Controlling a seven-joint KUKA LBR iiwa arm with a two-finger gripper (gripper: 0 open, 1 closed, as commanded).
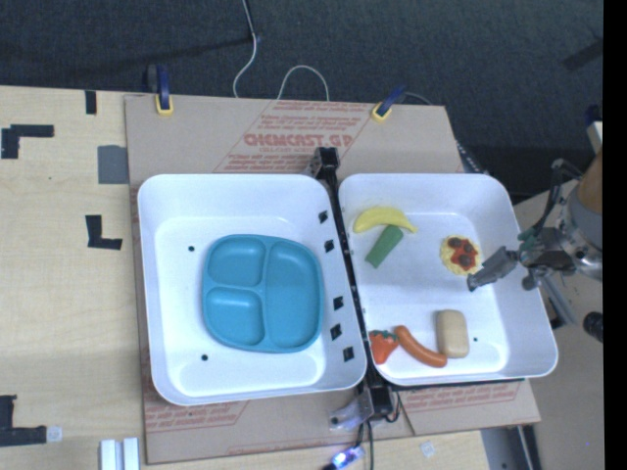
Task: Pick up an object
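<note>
Right bin (490, 199) holds a yellow banana (382, 220), green block (384, 246), small pizza (459, 254), bread roll (452, 332), orange carrot (418, 349). Gripper (487, 270) at right edge beside the pizza; finger opening unclear, nothing visibly held. Blue tray (263, 293) in left bin (162, 292).

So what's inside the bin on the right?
The right bin holds a banana, green stick, pizza, bread, hot dog and carrot. Nothing looks covered.

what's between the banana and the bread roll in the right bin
In the camera view, bare white bin floor lies between the banana and the bread roll; the green piece sits just left of that line.
</note>
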